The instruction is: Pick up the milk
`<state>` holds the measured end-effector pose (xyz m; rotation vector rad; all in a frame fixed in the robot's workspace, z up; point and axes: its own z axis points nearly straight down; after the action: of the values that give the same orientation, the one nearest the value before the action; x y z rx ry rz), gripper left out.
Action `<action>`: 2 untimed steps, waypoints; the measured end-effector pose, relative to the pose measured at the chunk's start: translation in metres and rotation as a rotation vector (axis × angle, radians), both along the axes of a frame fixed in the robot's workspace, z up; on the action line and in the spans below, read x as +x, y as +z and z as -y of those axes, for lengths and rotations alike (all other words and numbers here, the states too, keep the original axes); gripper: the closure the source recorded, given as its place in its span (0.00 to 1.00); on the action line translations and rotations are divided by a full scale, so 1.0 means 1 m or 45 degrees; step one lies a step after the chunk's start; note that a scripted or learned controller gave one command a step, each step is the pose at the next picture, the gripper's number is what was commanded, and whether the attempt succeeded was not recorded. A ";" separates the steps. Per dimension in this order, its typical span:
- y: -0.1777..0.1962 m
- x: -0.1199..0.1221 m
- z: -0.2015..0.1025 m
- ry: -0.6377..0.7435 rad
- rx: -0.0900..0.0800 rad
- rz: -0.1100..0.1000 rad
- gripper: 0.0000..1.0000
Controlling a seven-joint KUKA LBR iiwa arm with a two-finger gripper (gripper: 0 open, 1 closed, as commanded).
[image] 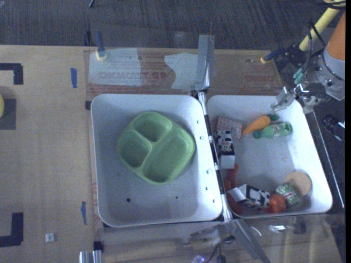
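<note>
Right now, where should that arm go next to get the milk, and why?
Probably left and toward the near side. The gripper hangs over the far right corner of the right bin, near the carrot, while the milk lies against the bin's left wall.

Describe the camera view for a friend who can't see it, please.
Seen from above, two white bins sit side by side: the left bin holds a green divided plate, and the right bin holds toy food, including a cow-patterned milk carton and a carrot. The robot's pincer hovers over the right bin's far corner.
</note>
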<state>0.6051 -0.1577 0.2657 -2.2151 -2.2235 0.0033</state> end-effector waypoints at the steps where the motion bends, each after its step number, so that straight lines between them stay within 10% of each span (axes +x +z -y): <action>1: -0.179 -0.080 -0.026 -0.243 0.001 0.005 0.00; 2: -0.171 -0.079 -0.025 -0.245 0.000 0.006 1.00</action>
<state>0.5265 -0.1325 0.0942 -2.4210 -2.0025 -0.0025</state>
